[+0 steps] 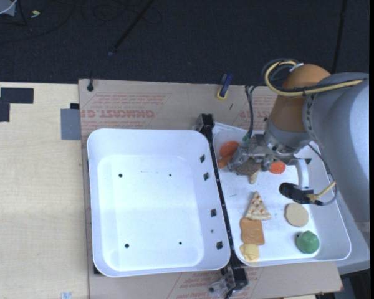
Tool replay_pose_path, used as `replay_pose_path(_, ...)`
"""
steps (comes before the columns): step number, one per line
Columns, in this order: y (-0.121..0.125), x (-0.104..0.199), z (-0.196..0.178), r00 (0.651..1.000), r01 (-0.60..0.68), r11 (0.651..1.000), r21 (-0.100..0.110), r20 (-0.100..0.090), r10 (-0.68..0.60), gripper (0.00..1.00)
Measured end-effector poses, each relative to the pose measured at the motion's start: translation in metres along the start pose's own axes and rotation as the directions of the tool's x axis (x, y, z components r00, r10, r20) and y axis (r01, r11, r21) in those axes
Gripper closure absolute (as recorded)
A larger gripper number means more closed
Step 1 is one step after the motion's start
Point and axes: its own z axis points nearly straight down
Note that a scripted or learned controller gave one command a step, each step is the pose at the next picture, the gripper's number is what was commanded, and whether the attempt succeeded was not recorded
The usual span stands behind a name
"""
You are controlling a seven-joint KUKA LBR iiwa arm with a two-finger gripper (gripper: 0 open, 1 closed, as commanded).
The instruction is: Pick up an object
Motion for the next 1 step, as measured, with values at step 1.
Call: replay_pose_path(1, 0.0004, -0.0271, -0.0008, 1.0, -0.002, 1.0, -0.002, 0.001, 0.002, 0.0)
